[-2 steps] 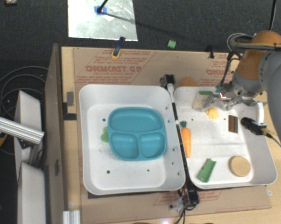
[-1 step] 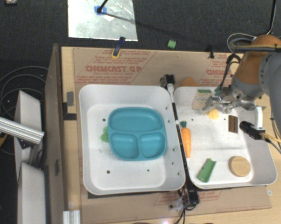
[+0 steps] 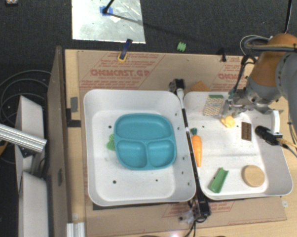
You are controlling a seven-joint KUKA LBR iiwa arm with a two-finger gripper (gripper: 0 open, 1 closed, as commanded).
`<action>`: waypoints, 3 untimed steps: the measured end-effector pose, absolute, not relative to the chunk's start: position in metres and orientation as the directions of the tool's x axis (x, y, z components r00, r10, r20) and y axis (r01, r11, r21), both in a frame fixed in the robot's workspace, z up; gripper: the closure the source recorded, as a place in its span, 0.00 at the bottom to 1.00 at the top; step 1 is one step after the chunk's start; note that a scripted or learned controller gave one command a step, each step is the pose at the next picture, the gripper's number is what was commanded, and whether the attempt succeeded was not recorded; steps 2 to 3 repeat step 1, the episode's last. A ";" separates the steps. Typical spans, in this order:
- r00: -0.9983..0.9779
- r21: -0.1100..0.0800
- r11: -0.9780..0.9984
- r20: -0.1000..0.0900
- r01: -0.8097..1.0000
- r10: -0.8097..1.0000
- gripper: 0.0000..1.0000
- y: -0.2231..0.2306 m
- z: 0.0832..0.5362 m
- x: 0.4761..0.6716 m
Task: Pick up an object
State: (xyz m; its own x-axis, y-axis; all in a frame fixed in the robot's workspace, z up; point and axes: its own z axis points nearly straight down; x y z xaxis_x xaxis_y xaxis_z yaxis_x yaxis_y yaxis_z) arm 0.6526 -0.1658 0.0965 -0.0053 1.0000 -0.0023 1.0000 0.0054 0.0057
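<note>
Gripper (image 3: 231, 111) is hovering low in my right bin (image 3: 267, 186), right above the yellow piece (image 3: 228, 121); I am judging this the approach step, with nothing lifted yet. Next I am needing to settle squarely over it and close.

Two bins sit side by side on the surface (image 3: 138, 65). The left bin (image 3: 96, 147) holds a divided tray (image 3: 144, 140). In the right bin (image 3: 272, 162), a toy carrot (image 3: 196, 149) lies along the left wall, a round wooden disc (image 3: 253, 176) sits near the front right corner, and a sponge (image 3: 213, 104) rests toward the back.
</note>
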 end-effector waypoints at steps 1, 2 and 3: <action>-0.006 0.003 0.006 0.001 1.000 1.000 1.00 -0.114 0.184 0.602; -0.006 0.003 0.006 0.001 1.000 1.000 1.00 -0.114 0.184 0.602; -0.006 0.003 0.006 0.001 1.000 1.000 1.00 -0.114 0.184 0.602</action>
